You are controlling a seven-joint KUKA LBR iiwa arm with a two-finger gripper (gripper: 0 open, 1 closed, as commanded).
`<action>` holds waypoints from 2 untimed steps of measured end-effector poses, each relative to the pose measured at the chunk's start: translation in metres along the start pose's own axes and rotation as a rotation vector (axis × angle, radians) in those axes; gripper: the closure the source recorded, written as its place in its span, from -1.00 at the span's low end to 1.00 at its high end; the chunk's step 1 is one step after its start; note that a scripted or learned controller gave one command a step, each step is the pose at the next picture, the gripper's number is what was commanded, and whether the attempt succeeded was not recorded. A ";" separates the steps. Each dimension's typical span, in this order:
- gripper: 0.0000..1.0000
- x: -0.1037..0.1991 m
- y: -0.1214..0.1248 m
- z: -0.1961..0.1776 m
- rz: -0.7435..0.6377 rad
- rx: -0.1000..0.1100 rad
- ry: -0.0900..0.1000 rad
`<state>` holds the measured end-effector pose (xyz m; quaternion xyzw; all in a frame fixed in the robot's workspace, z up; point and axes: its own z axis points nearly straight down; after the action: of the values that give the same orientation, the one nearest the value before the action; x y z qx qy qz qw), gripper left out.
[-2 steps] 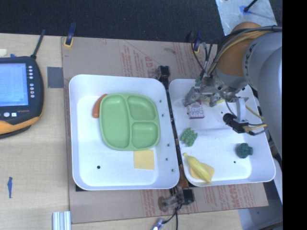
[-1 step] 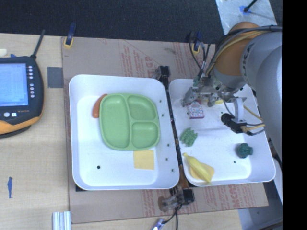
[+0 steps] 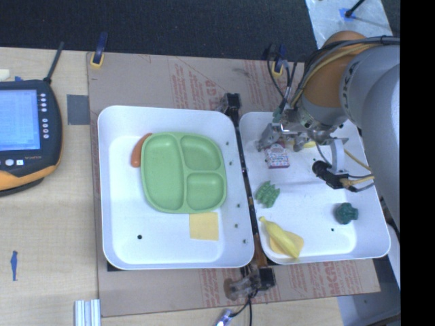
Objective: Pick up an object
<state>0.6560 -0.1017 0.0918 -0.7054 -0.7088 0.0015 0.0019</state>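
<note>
Packet [image 3: 276,159], small, pink and white

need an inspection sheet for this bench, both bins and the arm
surface: view-left bin and view-right bin, white, side by side on cardboard sheet
job's things: in view-right bin, pink-and-white item, leafy green piece, yellow piece, dark green piece
clutter: in view-left bin, green divided plate, yellow square, orange item partly under the plate
grippers: hand over the pink-and-white item
cables: dark cables along the wrist
surroundings: teach pendant at view left, blue clamps on the cardboard's far edge
</note>
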 end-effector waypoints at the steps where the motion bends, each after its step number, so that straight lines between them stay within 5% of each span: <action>1: -1.00 -0.003 0.000 0.000 0.002 -0.001 0.000; 2: -1.00 -0.004 0.000 0.000 0.002 -0.001 0.000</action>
<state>0.6560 -0.1056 0.0918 -0.7062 -0.7080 0.0012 0.0014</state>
